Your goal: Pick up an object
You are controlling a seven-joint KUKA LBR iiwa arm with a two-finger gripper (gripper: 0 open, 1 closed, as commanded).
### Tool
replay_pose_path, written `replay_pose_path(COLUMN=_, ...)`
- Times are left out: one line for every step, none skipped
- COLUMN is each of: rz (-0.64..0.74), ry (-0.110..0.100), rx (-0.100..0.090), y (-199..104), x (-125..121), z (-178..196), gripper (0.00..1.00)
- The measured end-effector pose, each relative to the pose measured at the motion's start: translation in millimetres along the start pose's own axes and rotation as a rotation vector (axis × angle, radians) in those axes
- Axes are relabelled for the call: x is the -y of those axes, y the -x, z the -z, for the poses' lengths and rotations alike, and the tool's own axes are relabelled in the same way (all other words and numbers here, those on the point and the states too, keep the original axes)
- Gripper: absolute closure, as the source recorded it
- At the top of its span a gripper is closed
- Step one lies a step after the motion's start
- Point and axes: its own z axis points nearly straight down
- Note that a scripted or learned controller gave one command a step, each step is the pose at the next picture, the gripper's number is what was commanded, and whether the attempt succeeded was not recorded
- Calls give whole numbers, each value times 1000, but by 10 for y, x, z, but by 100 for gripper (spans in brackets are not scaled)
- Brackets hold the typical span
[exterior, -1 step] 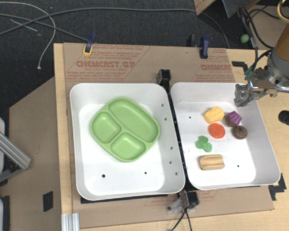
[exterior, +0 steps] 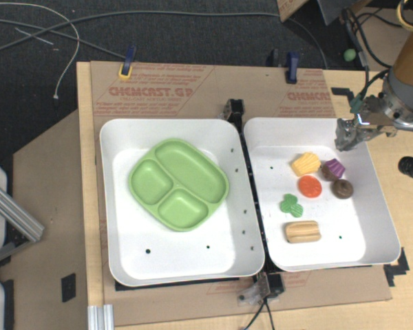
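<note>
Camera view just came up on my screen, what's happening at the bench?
The arm reaches in from the right, its tool hovering over the right bin's far right corner, nothing held. Toy foods lie loose in that bin: a yellow piece, purple piece, orange-red piece, brown piece, green piece and tan bun. The left bin holds a green divided plate.

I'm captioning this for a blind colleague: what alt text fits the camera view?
A robot gripper hovers over the right bin's top right corner, near six small toy foods. The left bin holds a green divided plate.
</note>
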Motion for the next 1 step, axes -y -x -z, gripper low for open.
replay_pose_path(rz=0, ry=-1, rx=0, y=91, x=29, z=-521, gripper=0)
